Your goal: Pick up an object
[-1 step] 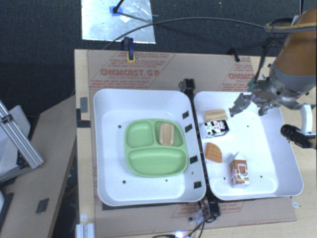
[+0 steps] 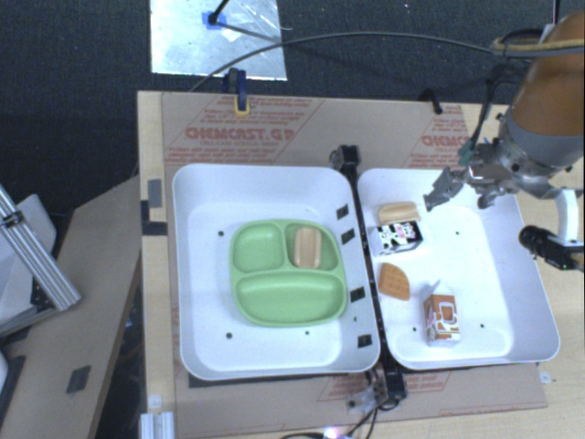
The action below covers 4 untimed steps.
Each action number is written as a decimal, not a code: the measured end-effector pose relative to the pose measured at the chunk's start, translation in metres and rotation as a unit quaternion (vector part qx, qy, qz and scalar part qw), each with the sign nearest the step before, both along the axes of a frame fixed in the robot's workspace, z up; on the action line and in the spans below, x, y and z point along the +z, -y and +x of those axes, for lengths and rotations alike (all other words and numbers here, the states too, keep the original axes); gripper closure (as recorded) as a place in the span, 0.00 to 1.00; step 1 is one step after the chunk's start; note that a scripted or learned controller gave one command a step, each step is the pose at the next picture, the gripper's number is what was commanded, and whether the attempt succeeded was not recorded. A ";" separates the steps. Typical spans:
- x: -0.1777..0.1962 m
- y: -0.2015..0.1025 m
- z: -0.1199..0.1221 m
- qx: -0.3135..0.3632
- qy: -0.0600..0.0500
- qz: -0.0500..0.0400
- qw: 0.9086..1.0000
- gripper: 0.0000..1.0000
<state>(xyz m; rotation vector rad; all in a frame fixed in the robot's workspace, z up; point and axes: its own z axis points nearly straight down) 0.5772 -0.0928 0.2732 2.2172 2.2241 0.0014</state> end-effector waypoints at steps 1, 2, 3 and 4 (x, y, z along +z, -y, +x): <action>-0.056 0.007 0.007 -0.001 -0.002 0.000 1.000 0.00; -0.107 0.008 -0.003 -0.001 -0.002 0.000 1.000 0.00; -0.152 0.015 0.002 -0.001 0.000 0.000 1.000 0.00; -0.141 0.015 0.003 -0.002 0.000 0.000 1.000 1.00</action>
